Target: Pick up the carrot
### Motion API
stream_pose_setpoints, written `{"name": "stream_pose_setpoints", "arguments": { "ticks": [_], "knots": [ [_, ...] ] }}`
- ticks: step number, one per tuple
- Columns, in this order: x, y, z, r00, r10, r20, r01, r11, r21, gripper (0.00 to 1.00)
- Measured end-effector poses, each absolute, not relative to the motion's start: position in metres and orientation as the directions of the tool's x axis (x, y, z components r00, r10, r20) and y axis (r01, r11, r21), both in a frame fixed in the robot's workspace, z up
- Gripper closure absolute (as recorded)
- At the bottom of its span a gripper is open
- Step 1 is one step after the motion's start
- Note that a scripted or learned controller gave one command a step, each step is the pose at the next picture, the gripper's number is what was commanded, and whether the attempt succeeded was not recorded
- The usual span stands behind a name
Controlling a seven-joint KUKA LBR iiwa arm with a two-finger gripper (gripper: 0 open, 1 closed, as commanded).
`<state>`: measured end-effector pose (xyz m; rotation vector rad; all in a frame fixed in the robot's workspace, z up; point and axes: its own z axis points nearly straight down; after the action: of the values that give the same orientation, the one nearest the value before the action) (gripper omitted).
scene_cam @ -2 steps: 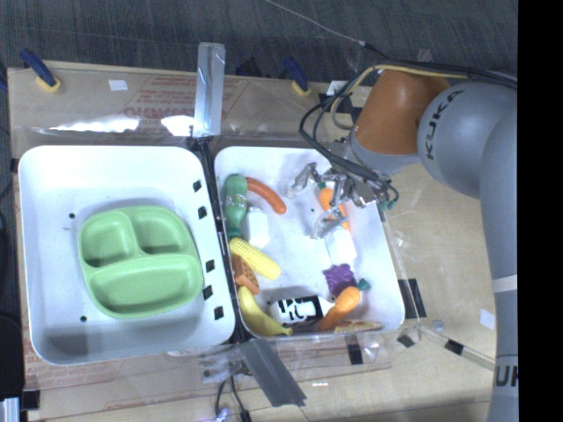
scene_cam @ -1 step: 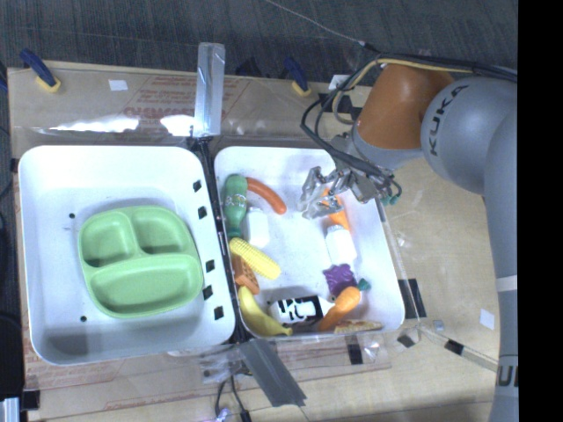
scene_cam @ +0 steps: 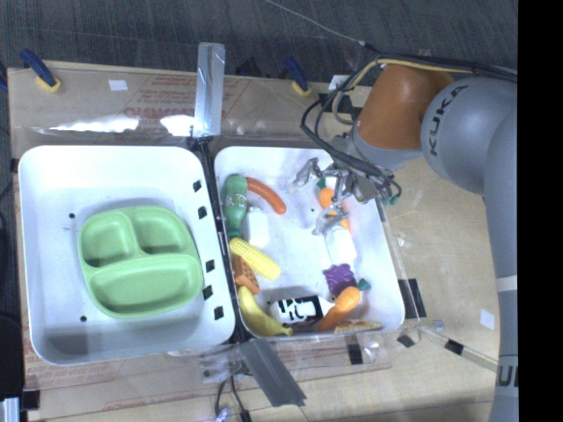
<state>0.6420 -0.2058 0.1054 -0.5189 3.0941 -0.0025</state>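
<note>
The carrot, orange with a green top, lies slanted near the front right corner of the right bin, beside a purple grape bunch. My gripper hangs over the far right part of that bin, well behind the carrot and apart from it. Its fingers look spread open, and I see nothing held between them. A small orange object lies just below the gripper, next to a white bottle.
The right bin also holds a green cucumber, an orange-red sausage, corn, a banana and a black-and-white card. A green divided plate sits in the left bin.
</note>
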Motion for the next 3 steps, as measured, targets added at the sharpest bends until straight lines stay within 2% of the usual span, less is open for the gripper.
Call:
{"name": "stream_pose_setpoints", "arguments": {
  "ticks": [1, 2, 3],
  "knots": [
    [0.615, -0.208, 0.091, -0.981, -0.192, 0.001, -0.192, 0.981, 0.001, 0.0],
    [0.618, -0.206, 0.103, -0.98, -0.199, -0.002, -0.199, 0.98, 0.0, 1.0],
    [0.617, -0.206, 0.103, -0.98, -0.199, -0.002, -0.199, 0.98, 0.0, 0.0]
  ]
}}
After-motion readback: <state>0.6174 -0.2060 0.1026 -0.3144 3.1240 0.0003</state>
